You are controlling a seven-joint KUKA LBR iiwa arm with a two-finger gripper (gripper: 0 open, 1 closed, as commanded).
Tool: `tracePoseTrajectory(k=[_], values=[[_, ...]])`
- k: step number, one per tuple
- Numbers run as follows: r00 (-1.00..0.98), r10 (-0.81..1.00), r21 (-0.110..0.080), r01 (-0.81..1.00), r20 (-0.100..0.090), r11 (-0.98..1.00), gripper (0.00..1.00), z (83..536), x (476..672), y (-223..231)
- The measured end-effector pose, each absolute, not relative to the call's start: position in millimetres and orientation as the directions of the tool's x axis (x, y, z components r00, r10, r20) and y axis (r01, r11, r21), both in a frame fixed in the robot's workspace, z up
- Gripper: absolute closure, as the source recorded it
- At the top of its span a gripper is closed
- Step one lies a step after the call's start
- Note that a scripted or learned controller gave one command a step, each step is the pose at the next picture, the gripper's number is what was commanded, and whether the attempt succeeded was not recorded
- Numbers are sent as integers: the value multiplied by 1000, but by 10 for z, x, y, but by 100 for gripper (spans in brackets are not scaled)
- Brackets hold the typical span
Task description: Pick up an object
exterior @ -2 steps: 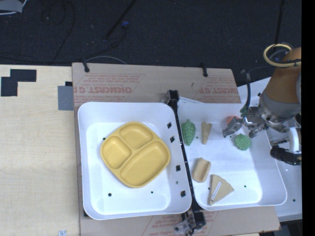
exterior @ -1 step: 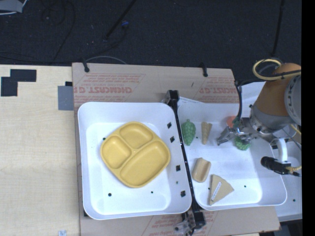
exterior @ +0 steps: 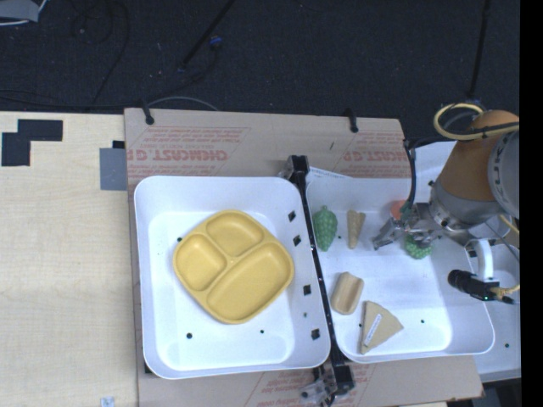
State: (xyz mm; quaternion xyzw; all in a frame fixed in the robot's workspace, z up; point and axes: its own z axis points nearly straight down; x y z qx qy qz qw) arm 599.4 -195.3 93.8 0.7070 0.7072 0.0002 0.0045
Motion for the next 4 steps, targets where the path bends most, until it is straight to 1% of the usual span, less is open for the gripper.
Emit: tracePoseTrajectory(k=[1, 2, 3, 4], values=[[1, 1000, 17, 1000, -13, 0, 100, 1070, 6015, -1979], [3, 1000, 0, 1000, 0, -3, 100, 1497, 6003, -2022], [2, 1000, 1, 1000, -1, -2, 100, 1926, 5978, -2048], [-2, 1000, 4, 1000, -1, 2, 100, 2460, 5987, -2055]])
